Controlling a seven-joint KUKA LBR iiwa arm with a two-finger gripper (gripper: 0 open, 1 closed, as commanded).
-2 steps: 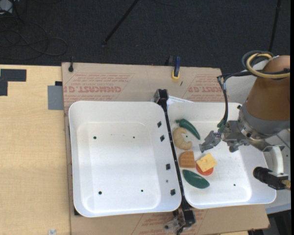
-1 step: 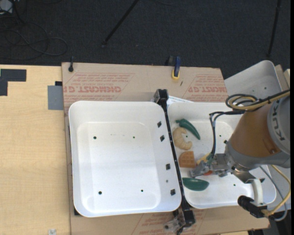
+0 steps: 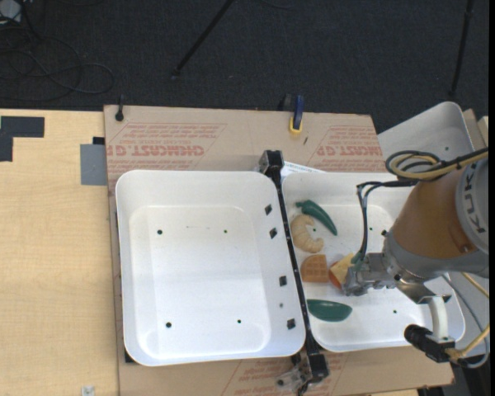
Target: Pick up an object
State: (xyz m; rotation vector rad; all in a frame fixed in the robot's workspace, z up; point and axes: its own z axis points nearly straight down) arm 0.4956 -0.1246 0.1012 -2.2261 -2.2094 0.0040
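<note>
Right now you have the arm [image 3: 433, 221] reaching in from the right, over the right bin [image 3: 371, 341], with its orange band covering much of that bin's right half. Your end effector [image 3: 356, 280] sits low near the middle of that bin, just beside a small yellow wedge-shaped piece [image 3: 341, 267] and an orange-brown block [image 3: 315, 268] that looks like a slice of toast. Whether it touches either one, you cannot tell from this angle, and the grey wrist body hides its state, so you cannot tell if it is apart or together; nothing is visibly clamped in it.

Look at the rest of the right bin: a dark green pepper-shaped piece [image 3: 317, 215] lies toward the far side, with a tan croissant-shaped piece [image 3: 308, 232] touching or just beside it on the near side. A teal-green oval piece [image 3: 329, 309] lies near the front of the bin, close to the divider between the two bins.

Your left bin [image 3: 130, 221] stands beside it, both resting on a cardboard sheet [image 3: 190, 143] on the desk [image 3: 41, 262]. A blue and yellow clamp [image 3: 297, 114] grips the sheet's far edge.
</note>
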